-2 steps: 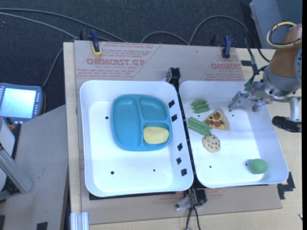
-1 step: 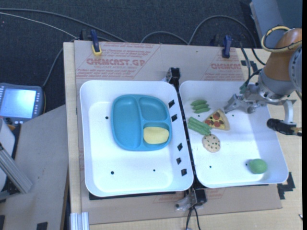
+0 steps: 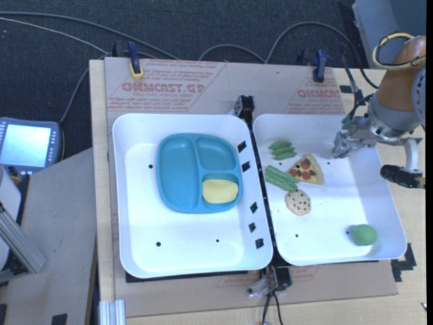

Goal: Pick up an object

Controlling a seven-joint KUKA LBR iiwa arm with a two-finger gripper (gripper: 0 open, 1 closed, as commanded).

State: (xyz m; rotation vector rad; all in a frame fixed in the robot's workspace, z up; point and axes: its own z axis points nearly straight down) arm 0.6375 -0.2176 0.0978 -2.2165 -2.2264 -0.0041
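Two shallow white bins sit side by side on a cardboard-covered tabletop (image 3: 203, 80). Taking the pizza slice (image 3: 308, 170) in the right bin (image 3: 385, 212) as landmark: the claw (image 3: 342, 144) hangs just to its right and a little farther back, low over the bin floor, apart from the slice; at this angle I cannot tell how it is set, and nothing shows in it. The grey arm with its orange band (image 3: 399, 70) comes in from that same side. Directly behind the slice lie green pea pods (image 3: 281, 149). Just to its left, touching or nearly so, a longer green bean-like piece (image 3: 279, 177) lies at a slant. In front of the slice, near but apart, sits a speckled cookie (image 3: 298, 202). Well off toward the bin's near right corner rests a green ball (image 3: 363, 235). Far left of the slice, in the left bin (image 3: 135, 181), a blue divided plate (image 3: 186, 171) carries a yellow piece (image 3: 220, 191) in its near right compartment. Blue clamps (image 3: 135, 63) grip the cardboard's far edge.
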